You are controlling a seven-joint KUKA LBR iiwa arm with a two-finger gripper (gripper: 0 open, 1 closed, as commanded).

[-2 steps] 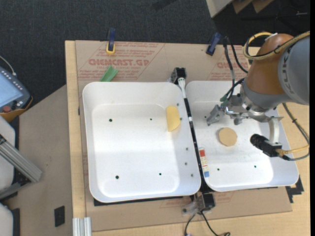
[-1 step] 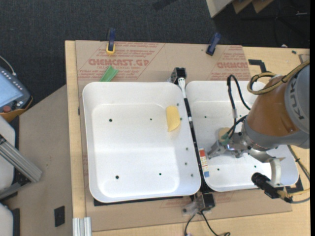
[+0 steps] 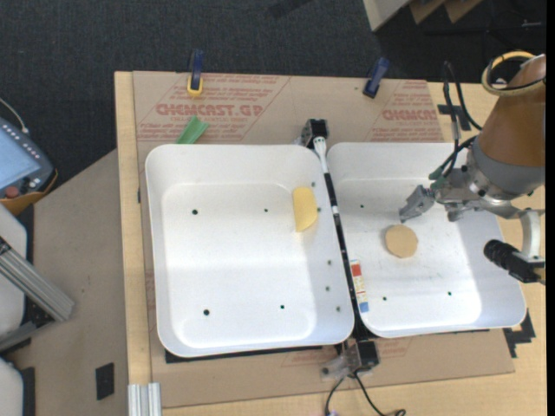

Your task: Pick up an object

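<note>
A green clip (image 3: 192,131) lies on the cardboard near the bench's (image 3: 130,232) far left corner, outside both bins, likely just holding the sheet down. The left bin (image 3: 173,258) holds one yellow wedge-shaped piece (image 3: 303,209), resting against its right edge, toward the far side; it looks left there as a spare pick, well apart from the arm's reach at this pose. A black strip with a small red and blue label (image 3: 358,287) runs between the bins, seemingly pinning their rims together.

In the right bin (image 3: 434,315), a round tan disc (image 3: 401,242) lies flat near the middle of the floor, touching nothing. The hand (image 3: 418,204) hangs just beyond it toward the far edge, tilted in from the right edge, as if lining up a descent on the disc. One dark finger shows; the other is hidden against the wrist, so whether it is spread or closed cannot be told. Nothing is seen held.
</note>
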